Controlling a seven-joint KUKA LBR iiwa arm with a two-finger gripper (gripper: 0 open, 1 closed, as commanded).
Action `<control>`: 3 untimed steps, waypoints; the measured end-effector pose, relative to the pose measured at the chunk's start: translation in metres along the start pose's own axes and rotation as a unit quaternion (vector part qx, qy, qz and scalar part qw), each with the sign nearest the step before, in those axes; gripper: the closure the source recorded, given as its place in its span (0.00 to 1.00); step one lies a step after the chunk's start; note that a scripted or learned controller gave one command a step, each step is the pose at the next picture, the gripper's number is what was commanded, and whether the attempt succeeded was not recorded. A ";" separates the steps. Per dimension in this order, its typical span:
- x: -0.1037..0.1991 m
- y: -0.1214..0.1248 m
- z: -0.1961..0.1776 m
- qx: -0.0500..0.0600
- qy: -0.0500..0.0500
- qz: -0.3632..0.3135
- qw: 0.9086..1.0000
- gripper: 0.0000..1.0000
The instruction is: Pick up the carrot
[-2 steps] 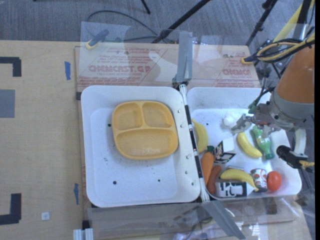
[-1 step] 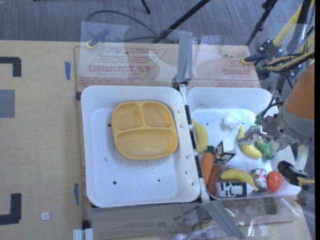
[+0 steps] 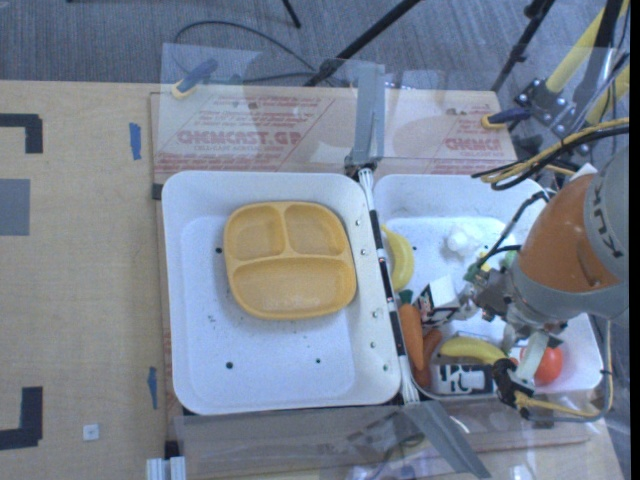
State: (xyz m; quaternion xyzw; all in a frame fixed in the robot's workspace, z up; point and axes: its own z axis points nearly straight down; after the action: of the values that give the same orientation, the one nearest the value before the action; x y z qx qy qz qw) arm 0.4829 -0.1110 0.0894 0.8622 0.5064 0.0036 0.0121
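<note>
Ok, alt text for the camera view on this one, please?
The arm's hand hangs over the right bin, close to the carrot lying against that bin's left wall beside a banana. The left bin holds a yellow divided plate.

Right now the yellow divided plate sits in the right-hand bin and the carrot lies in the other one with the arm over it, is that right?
Not quite. The camera view shows the yellow divided plate in the left bin. The carrot lies in the right bin, against its left wall, with the arm over that bin.
</note>
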 end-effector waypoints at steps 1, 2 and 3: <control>-0.020 0.016 -0.062 0.013 0.003 0.011 1.000 0.00; -0.001 -0.001 -0.092 0.011 0.003 -0.051 0.999 0.00; -0.016 0.006 -0.035 0.012 0.004 -0.097 0.995 0.00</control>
State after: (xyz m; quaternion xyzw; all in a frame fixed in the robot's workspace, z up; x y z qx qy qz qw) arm 0.4793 -0.1275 0.1247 0.8089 0.5880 -0.0001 -0.0001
